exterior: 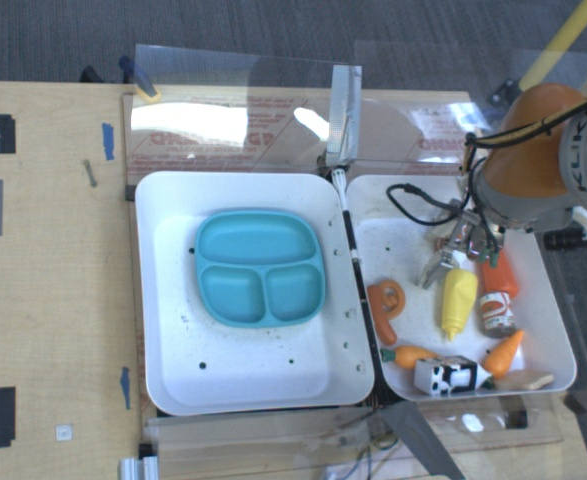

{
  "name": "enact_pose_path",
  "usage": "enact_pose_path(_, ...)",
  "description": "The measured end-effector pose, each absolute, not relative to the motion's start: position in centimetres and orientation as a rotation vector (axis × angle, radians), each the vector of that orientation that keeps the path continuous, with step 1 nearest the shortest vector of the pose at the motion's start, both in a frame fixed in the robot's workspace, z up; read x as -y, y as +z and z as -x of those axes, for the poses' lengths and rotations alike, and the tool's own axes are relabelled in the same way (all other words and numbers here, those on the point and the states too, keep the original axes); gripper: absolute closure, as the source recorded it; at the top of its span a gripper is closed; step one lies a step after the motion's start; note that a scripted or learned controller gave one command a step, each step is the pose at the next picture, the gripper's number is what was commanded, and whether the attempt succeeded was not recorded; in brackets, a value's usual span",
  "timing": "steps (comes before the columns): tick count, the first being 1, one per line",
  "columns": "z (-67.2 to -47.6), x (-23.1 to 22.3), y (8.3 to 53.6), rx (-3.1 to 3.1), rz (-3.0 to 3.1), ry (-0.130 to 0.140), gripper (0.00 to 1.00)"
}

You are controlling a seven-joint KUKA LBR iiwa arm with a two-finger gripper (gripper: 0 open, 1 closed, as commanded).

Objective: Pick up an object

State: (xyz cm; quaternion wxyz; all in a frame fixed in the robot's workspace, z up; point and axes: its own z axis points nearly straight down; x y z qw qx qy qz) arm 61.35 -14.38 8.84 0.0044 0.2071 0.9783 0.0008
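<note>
The right bin holds several toys: a yellow squeeze bottle, a red bottle, an orange pretzel, two carrots and a black-and-white cow. My gripper hangs low over the upper middle of this bin, right at the yellow bottle's top end. Its fingers are open; one metal finger slants down to the left of the bottle's tip, and nothing is held between them.
In the left bin lies a blue divided plate. A black cable loops over the right bin's upper part. Clear plastic sheets stand behind both bins, and tan bench surface lies at left.
</note>
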Motion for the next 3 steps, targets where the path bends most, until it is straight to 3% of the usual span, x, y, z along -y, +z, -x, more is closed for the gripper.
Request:
enact_pose_path(1, -56.2, 17.1, 8.9, -3.043, -0.746, 0.002, 0.0)
enact_pose_path(2, -52.2, 12.1, 8.9, -3.033, -0.783, 0.004, 0.0)
enact_pose_path(3, -52.7, 12.1, 10.2, -3.018, -0.777, 0.005, 1.0)
